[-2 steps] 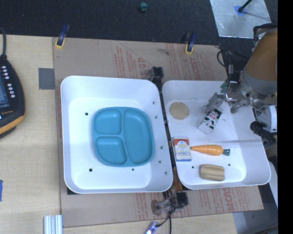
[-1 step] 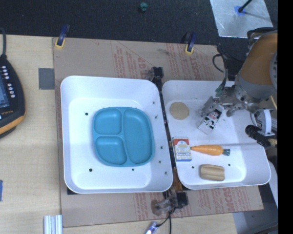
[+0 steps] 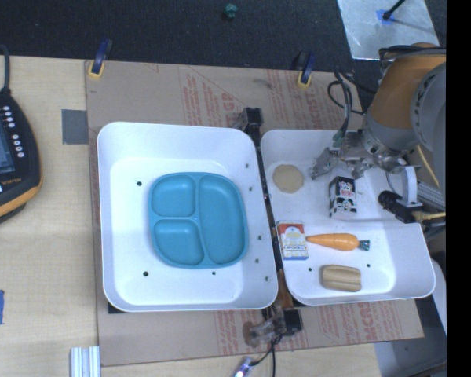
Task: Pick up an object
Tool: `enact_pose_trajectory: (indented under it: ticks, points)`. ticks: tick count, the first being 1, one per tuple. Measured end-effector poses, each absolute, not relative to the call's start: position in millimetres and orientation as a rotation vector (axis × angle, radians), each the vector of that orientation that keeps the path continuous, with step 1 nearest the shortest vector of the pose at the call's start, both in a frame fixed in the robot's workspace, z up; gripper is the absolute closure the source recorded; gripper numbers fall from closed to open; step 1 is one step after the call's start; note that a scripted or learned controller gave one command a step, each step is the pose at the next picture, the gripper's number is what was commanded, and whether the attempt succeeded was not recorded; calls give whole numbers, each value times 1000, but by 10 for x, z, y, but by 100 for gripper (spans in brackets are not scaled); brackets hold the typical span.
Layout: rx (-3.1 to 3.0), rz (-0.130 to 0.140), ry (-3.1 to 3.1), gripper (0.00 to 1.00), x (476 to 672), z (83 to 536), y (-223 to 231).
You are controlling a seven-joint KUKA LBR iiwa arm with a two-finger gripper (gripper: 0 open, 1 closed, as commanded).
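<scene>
On the desk, a blue tray (image 3: 198, 219) lies in the middle of the left bin (image 3: 114, 210), untouched by the arm. In the right bin (image 3: 408, 277), the pickable things sit spread out: a tan disc (image 3: 288, 178) near the bin's far left corner, a small red-and-white packet (image 3: 292, 240) hard against the left wall, a carrot (image 3: 334, 241) just beside it, a bread roll (image 3: 340, 277) near the front edge, and a black-and-white carton (image 3: 343, 195) toward the middle. The gripper (image 3: 339, 159) hangs over the bin's far edge, between the disc and the carton; whether its jaws are apart or together cannot be told from here, and nothing is seen held between them.

The risks look plain enough. The disc appears flat, and the jaws may skate over it and close on air. The carton stands just beside the descent line and could be knocked over or pushed aside rather than gripped. The packet lies so close to the wall that a try there might strike the bin's rim. The carrot could roll under a glancing touch.
</scene>
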State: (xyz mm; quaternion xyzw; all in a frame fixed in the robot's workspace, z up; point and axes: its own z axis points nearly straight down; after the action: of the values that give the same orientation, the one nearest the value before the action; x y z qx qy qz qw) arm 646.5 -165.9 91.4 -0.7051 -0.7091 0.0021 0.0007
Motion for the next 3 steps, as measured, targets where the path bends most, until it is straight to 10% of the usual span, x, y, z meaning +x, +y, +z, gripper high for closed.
enact_pose_trajectory:
  ticks: [2, 3]
  points:
    - [-2214, 8, -2225, 0, 5823, 915, -1668]
    - [-2211, 10, -2228, 100, 5825, 1019, -1674]
